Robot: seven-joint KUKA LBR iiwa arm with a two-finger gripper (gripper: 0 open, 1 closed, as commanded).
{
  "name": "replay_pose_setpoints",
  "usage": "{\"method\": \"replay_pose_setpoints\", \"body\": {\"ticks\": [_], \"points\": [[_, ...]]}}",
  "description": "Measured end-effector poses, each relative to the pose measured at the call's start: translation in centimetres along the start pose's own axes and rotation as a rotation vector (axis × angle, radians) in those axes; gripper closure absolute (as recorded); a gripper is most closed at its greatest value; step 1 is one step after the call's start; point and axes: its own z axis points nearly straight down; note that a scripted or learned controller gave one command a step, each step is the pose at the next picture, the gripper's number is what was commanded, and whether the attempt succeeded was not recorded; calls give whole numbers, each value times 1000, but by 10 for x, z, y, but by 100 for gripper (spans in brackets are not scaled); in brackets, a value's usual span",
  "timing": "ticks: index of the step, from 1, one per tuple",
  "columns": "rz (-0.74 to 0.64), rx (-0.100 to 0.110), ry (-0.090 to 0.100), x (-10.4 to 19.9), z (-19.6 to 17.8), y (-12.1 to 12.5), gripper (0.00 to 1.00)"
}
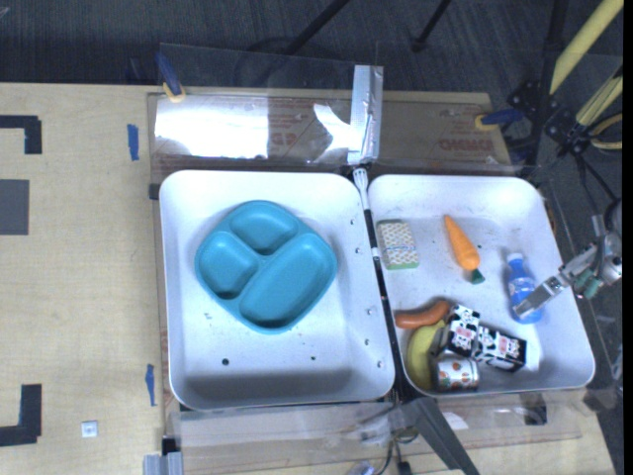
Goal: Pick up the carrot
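Right bin (524, 201), white, shallow:
- Carrot (461, 242), orange, green tip toward 5 o'clock; lying loose near bin centre, touching nothing.
- Sponge (398, 244), pale and speckled, at 9 o'clock from carrot.
- Small blue bottle (520, 287) at 4 o'clock from carrot.
- Sausage (422, 315), banana (422, 354), cow-patterned carton (482, 339) and tin can (455, 373), clustered at 6 o'clock.

Left bin (198, 364), white:
- Blue divided plate (265, 263), three compartments.

Gripper (584, 273) at 3 o'clock bin edge, just beside bottle; finger position impossible to tell.
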Motion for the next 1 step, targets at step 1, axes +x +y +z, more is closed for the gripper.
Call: {"method": "replay_pose_setpoints", "body": {"ticks": [1], "points": [[-399,1,6,35,63,40,0]]}}
